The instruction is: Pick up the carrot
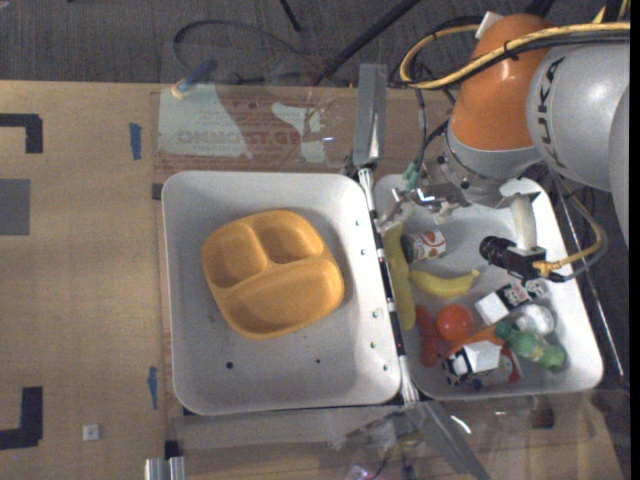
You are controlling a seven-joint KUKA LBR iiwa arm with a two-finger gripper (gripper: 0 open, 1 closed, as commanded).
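Wooden bench [90, 298] — "KUKA" lettering on grey arm [585, 108] — jaws' state [425, 196] impossible to tell.

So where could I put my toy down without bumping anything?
Left bin: bare white floor all around the yellow divided plate, widest along the near edge. Right bin: crowded with a banana, a carrot and other small things, with the gripper above its far end.

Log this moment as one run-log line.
arm: over right bin's far end | gripper: above the clutter, nothing seen held | carrot: cannot pick out | yellow tray: left bin
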